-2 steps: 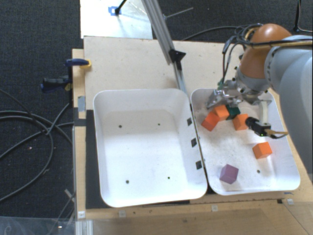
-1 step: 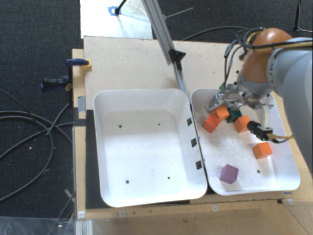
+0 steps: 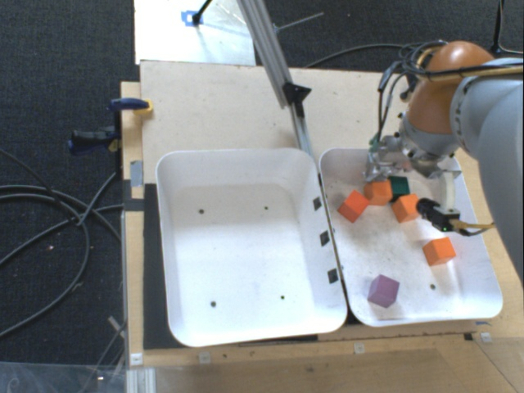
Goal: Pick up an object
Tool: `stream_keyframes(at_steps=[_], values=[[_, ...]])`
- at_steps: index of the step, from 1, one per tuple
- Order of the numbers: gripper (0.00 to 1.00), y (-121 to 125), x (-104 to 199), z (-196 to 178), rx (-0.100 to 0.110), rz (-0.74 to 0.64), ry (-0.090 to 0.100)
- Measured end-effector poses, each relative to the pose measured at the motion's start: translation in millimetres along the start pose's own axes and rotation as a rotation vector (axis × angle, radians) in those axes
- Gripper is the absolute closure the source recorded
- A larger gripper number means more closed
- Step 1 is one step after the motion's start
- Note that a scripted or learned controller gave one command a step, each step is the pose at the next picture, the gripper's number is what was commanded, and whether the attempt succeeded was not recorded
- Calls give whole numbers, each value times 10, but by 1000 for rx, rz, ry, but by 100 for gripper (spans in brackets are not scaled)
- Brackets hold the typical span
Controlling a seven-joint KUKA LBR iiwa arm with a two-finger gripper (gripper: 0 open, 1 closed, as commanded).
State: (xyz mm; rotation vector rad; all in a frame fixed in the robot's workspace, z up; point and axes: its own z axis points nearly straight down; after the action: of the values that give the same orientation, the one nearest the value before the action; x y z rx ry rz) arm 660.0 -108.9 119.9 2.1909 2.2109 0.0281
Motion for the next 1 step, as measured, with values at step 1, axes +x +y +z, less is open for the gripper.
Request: stream_keyframes(at_steps=[1], values=[[100, 12, 0, -107, -3, -3, 0]])
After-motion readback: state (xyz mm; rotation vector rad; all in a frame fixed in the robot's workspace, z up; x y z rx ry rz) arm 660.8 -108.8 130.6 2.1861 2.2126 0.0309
